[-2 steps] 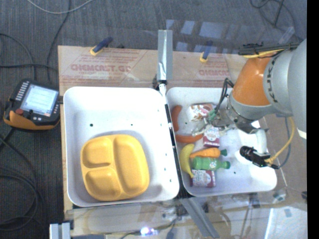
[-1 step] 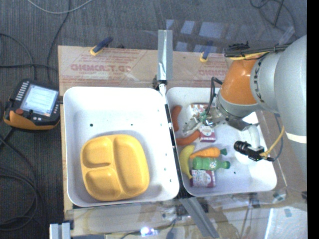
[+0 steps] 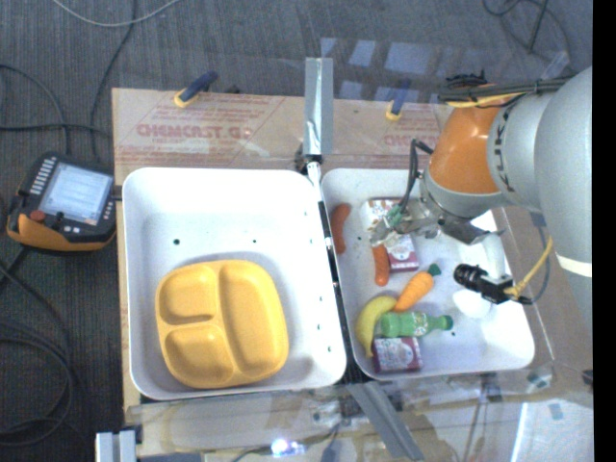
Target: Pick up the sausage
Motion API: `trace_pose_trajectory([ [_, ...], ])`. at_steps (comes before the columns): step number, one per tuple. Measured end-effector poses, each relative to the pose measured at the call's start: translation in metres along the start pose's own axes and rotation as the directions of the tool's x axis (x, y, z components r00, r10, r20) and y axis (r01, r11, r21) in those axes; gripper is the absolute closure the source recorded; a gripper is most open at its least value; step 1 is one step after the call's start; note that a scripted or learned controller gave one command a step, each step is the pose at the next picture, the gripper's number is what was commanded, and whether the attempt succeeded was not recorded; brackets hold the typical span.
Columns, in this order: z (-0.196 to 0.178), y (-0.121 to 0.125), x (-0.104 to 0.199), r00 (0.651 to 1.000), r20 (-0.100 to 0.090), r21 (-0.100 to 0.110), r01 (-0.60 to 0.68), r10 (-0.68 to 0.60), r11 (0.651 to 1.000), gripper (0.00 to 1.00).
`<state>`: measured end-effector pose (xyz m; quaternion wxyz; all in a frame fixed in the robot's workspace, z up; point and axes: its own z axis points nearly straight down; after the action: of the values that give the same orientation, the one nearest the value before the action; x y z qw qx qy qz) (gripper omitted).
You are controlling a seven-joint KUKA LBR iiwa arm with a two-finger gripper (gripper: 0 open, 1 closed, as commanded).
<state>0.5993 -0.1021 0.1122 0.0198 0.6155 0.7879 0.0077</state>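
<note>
My arm [image 3: 500, 152] reaches in from the right, grey with its orange band [image 3: 467, 157] bulging over the upper part of the right bin [image 3: 500, 354]. My gripper [image 3: 402, 221] hangs low over that bin's upper middle, just above a small red-and-white packet [image 3: 401, 252]. From this slant the metal parts blur together, and I cannot tell how the gripper is set or whether anything sits in it.

The sausage [image 3: 339, 227] lies against the left wall of the right bin, near its upper corner. It is a short, smooth, reddish-brown piece with rounded ends, lying lengthwise along the wall and flat on the white floor. It is apart from my gripper, off to its left. A second, similar reddish-orange piece [image 3: 381, 266] lies a little lower and nearer the middle of the bin, just below my gripper and beside the packet.

Lower in the same bin a carrot [image 3: 416, 290] lies at a slant, with a banana [image 3: 372, 318] curved beside it. A green bottle [image 3: 414, 324] rests on its side just below the carrot, touching the banana, and a dark red pouch [image 3: 397, 354] sits under the bottle near the front wall. A black cable fitting [image 3: 481, 282] hangs over the bin's right side.

The left bin [image 3: 144, 219] holds a yellow divided tray [image 3: 222, 321] in its lower half. An orange-edged handheld controller [image 3: 63, 203] rests on the floor left of the bench.
</note>
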Motion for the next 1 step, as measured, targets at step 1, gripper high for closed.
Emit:
trace_pose_trajectory([
  [1, 0.0031, -0.0018, 0.0006, 1.000, -0.002, 0.006, 0.000, 0.000, 1.000, 0.00],
])
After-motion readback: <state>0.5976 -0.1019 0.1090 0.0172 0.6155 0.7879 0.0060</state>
